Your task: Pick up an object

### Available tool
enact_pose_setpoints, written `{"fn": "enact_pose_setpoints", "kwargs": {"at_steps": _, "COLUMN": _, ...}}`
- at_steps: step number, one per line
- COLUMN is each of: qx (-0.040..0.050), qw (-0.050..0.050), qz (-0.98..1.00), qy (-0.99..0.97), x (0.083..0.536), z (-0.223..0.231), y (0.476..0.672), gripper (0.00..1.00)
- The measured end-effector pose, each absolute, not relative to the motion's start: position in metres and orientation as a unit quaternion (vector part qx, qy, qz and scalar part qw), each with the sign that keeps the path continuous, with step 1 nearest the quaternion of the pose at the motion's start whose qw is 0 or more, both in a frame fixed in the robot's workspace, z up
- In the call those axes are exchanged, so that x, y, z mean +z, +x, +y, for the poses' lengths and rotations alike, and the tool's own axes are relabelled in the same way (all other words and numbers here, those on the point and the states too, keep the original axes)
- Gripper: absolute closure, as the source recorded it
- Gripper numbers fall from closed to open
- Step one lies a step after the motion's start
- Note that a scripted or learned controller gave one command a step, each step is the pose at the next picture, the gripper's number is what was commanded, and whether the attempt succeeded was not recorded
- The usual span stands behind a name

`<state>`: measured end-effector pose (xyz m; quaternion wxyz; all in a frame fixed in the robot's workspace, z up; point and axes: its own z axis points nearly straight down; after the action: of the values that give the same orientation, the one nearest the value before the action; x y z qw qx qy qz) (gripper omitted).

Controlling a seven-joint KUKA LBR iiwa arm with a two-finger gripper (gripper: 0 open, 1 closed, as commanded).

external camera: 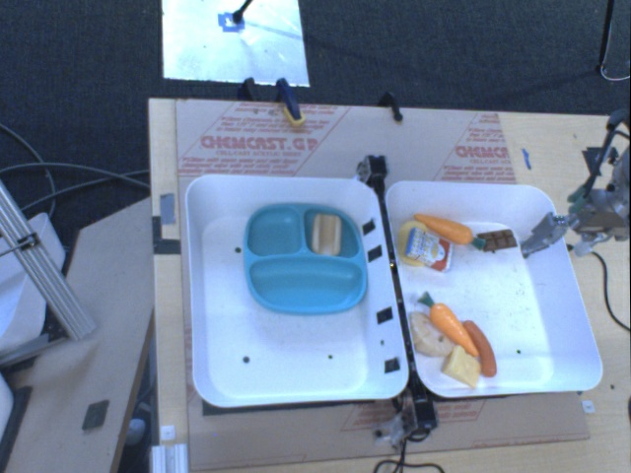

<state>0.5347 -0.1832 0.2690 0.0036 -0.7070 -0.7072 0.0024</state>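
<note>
As the jaws (540, 236) hang over the right bin's (552, 294) far right edge, near the chocolate bar (499, 240), the pick is not yet made; nothing sits between the fingers, and whether they are spread or closed cannot be told from this slant. A clean attempt would likely call for centring over one item, well clear of its neighbours, then dropping straight down. The chocolate bar, nearest the tool, is a flat brown slab just beside the tip of a long carrot (446, 229), which lies above a red-and-yellow packet (426, 248). Lower in the same bin cluster a second carrot (452, 325), a sausage (481, 348), a cracker (428, 335) and a cheese wedge (460, 367), touching and harder to isolate. Across the divider, the left bin (227, 363) holds a blue sectioned plate (296, 289) carrying a slice of bread (326, 233) in its upper right compartment.
</note>
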Motion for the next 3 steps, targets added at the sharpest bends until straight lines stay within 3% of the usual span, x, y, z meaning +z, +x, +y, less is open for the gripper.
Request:
{"fn": "enact_pose_setpoints", "kwargs": {"at_steps": 1, "qx": -0.0004, "qw": -0.001, "qz": -0.708, "qy": -0.706, "x": 0.275, "z": -0.183, "y": 0.537, "gripper": 0.0}}
{"fn": "enact_pose_setpoints", "kwargs": {"at_steps": 3, "qx": 0.0004, "qw": 0.0, "qz": -0.708, "qy": -0.707, "x": 0.191, "z": -0.186, "y": 0.54, "gripper": 0.0}}
